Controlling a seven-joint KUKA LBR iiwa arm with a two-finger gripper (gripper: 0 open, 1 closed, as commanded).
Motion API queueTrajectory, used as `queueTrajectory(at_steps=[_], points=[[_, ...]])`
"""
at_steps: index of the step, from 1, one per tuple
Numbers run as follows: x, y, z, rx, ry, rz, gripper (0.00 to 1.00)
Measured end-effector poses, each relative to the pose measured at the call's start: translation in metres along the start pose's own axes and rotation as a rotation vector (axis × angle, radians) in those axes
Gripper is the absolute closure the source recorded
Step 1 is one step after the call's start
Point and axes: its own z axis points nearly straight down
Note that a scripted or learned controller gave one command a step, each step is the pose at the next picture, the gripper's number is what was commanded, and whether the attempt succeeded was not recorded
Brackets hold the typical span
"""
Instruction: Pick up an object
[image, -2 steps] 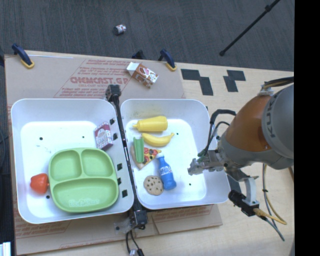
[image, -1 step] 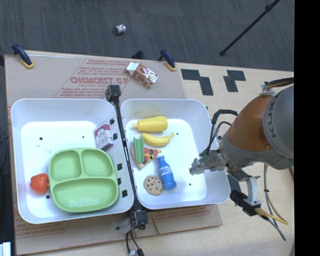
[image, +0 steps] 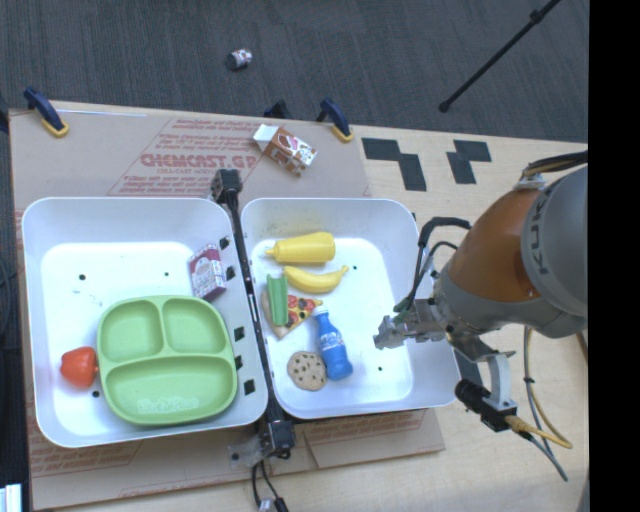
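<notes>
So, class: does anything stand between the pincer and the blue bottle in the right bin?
Nothing visible does. The pincer sits just right of the blue bottle, with bare bin floor between them.

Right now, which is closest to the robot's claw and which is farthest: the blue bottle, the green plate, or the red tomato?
From the gripper:
1. Blue bottle, in the right bin, just left of the claw.
2. Green plate, across in the left bin.
3. Red tomato, at the left bin's far left edge.
</notes>
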Motion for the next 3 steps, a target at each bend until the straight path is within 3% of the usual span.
queueTrajectory(at_steps=[2, 3], points=[[-0.015, -0.001, -0.009, -0.002, 0.000, 0.005, 1.00], [-0.003, 0.001, -0.072, -0.004, -0.001, 0.003, 1.00]])
